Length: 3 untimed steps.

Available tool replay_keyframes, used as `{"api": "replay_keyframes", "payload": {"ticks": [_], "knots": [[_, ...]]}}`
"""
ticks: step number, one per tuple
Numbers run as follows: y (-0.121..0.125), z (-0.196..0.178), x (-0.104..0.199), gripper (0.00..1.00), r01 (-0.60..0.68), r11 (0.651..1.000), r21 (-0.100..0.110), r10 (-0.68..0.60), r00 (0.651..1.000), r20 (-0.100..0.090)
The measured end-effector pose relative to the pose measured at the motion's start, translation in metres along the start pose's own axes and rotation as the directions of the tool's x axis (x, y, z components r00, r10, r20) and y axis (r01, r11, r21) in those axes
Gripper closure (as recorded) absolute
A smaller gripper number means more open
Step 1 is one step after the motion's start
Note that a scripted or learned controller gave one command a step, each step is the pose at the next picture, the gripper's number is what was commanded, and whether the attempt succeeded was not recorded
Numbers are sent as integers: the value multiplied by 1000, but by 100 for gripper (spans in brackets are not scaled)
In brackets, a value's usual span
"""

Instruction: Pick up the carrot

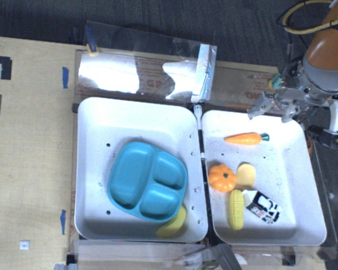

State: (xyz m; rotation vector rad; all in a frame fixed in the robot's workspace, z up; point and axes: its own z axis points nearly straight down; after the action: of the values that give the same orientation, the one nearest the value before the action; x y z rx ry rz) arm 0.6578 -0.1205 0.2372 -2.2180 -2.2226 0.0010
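Right, the arm (332, 49) comes in from the right with its orange band showing, and the hand (273, 111) hangs over the far rim of the right bin (311, 191). Its two fingers (258, 111) are spread apart with nothing between them. The carrot (246, 138) lies on its side in that same right bin, near the far wall, green tip pointing right, just below the hand and apart from it. Nearer to me in that bin there's a small orange pumpkin (221, 178), a pale yellow piece (246, 175) touching its right side, a corn cob (236, 209) standing lengthwise below them, and a black-and-white object (264, 207) just beside the cob. Over in the left bin (99, 131) sits a blue divided plate (147, 181), tilted, with a yellow fruit (174, 223) tucked under its near right edge. A shiny clear sheet (145, 70) lies on the desk (21, 148) behind the left bin.
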Motion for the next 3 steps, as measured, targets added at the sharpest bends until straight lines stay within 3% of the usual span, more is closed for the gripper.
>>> {"api": "replay_keyframes", "payload": {"ticks": [1, 2, 3], "knots": [[-11, 67, -4, 0, 142, 990, 4, -142, 990, -1], [10, 150, -13, 0, 286, 958, -1, -286, 958, 0], [9, 142, -13, 100, 287, 958, 4, -287, 958, -1]]}}
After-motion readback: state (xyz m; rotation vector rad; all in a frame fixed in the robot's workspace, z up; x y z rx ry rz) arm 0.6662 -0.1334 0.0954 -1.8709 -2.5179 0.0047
